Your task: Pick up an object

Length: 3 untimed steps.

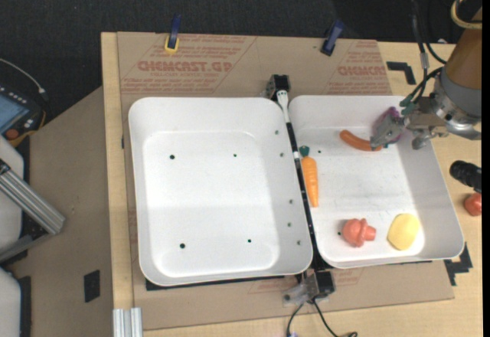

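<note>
Nearest the lens, at the front edge of the right bin (452,240): a red stubby toy (357,231) and beside it a yellow lemon-like piece (403,230), the two near each other but apart. Further back, along the divider between the bins, an orange carrot (309,181) with green top, long axis running front to back, green end toward the far side. Toward the far right part of the same bin, an orange-red sausage-shaped object (355,140), lying flat, long axis roughly left to right with a slight curve, its right end dipping toward the front and reaching right up to the gripper (388,131). Gripper low over the bin, at that right end; fingers too blurred and small to judge, so cannot tell whether spread or pinching the sausage. Grey arm (459,90) coming in from the right. Left bin (153,197) white, on the cardboard-covered bench (115,98)
</note>
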### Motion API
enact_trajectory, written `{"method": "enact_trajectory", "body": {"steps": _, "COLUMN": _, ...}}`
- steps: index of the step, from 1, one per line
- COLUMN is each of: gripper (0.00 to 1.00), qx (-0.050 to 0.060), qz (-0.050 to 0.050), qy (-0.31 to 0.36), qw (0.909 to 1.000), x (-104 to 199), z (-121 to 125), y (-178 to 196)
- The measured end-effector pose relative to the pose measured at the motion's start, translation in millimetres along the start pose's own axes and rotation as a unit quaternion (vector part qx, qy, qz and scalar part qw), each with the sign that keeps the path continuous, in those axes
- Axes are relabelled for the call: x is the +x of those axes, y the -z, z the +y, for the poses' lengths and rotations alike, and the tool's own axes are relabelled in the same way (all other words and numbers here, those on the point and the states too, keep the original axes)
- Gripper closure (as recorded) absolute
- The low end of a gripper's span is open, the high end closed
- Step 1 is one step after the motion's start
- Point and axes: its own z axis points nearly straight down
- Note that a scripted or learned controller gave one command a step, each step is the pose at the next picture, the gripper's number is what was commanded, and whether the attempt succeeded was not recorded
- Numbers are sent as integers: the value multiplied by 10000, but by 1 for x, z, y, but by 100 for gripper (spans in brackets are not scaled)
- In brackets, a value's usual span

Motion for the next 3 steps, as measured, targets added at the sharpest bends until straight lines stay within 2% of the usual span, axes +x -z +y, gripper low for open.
{"method": "enact_trajectory", "body": {"steps": 1, "gripper": 0, "qx": -51, "qz": -38, "qy": -32, "qw": 10000, "x": -70, "z": -30, "y": 94}}
{"method": "enact_trajectory", "body": {"steps": 2, "gripper": 100, "qx": -28, "qz": -21, "qy": 1, "qw": 10000, "x": -65, "z": -28, "y": 98}}
{"method": "enact_trajectory", "body": {"steps": 3, "gripper": 100, "qx": 10, "qz": 8, "qy": -11, "qw": 10000, "x": -64, "z": -94, "y": 117}}
